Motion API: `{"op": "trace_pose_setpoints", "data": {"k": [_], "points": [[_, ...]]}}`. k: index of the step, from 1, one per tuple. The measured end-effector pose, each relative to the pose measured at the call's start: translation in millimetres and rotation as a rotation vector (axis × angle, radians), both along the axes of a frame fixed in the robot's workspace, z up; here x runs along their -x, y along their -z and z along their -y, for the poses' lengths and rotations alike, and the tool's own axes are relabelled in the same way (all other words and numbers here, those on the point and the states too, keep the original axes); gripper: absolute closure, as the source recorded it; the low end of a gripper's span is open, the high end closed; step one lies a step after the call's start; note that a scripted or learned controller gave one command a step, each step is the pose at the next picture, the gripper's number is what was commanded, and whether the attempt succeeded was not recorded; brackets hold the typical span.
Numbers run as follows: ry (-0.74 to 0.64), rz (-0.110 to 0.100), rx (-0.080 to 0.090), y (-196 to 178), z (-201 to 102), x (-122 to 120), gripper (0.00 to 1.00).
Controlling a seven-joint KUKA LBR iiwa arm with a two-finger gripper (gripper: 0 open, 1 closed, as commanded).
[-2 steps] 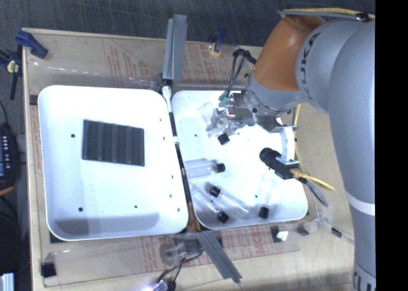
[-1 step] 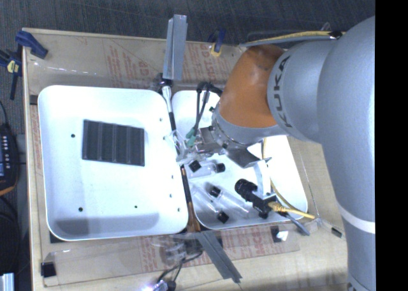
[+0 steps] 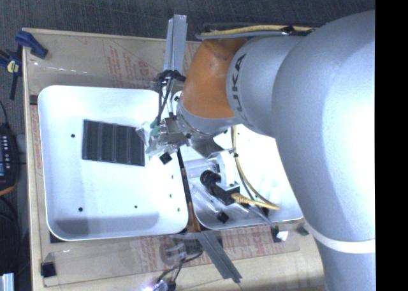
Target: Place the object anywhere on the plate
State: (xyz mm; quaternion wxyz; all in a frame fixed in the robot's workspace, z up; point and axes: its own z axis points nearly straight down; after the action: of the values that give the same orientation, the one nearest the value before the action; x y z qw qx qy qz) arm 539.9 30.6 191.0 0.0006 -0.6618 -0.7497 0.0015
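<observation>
White bins beneath bent arm

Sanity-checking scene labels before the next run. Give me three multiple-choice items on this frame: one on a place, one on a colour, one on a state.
1. Where is the dark ribbed plate?
A. In the left bin
B. In the right bin
C. On the bench outside the bins

2. What colour is the band above the arm's wrist?
A. Blue
B. Orange
C. Green

3. How does the plate sit?
A. Propped upright against a bin wall
B. Lifted in the hand
C. Flat on the bin floor

Key: 1 A, the dark ribbed plate lies inside the left bin. 2 B, the band is plainly orange. 3 C, its whole ribbed face shows from above, level with the white floor.
</observation>
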Motion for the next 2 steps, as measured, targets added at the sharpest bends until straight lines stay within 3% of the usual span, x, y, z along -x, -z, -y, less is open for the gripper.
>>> {"op": "trace_pose_setpoints", "data": {"k": [1,2], "points": [[0.259,-0.007,0.001,67,-82,4,1.00],[0.519,-0.007,0.002,71,-70,45,1.00]]}}
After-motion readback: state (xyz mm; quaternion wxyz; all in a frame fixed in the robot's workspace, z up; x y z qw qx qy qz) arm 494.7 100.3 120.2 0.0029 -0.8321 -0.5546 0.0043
